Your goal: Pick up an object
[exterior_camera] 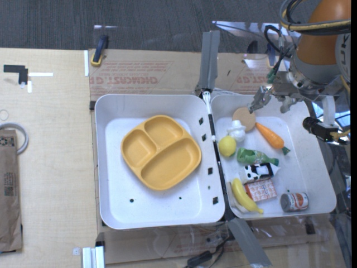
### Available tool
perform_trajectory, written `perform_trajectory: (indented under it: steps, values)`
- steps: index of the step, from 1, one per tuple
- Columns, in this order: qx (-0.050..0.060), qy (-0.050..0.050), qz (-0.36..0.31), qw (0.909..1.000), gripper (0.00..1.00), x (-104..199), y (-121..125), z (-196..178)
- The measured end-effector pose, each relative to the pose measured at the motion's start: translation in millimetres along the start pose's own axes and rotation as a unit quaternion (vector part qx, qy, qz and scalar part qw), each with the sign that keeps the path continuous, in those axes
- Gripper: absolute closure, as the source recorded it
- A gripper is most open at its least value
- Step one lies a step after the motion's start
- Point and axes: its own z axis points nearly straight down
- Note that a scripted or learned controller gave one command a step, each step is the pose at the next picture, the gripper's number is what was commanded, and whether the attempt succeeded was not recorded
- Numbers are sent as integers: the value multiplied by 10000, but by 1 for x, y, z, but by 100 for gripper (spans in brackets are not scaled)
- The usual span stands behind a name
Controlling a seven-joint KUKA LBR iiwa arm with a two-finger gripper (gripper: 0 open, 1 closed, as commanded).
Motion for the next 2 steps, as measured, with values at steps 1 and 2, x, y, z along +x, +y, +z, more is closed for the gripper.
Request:
perform_trajectory:
  steps: [1,2]
  values:
    - [-1,-4,488,9988,0,-83,5,96]
    - [-10,0,-260,9997,0,-77,-33,134]
